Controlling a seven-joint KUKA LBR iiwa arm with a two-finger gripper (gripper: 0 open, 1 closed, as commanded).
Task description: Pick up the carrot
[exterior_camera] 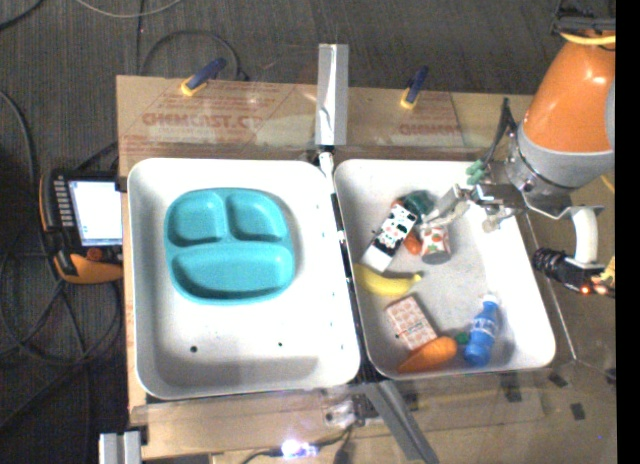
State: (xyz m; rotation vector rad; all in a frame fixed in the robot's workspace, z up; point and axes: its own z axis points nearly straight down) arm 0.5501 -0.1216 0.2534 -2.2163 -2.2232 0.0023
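The carrot (pixel 429 354) lies in the right bin (pixel 520 252), at its near edge, between the small patterned box (pixel 411 320) and the blue bottle (pixel 482 332). Its long axis runs roughly along the bin's near wall, leafy end toward the bottle. The hand (pixel 447 208) hovers at the far half of the same bin, above the cluttered packets (pixel 400 227); whether it is spread or closed cannot be told. The carrot lies well apart from the hand, toward the near wall, past the banana (pixel 385 280).
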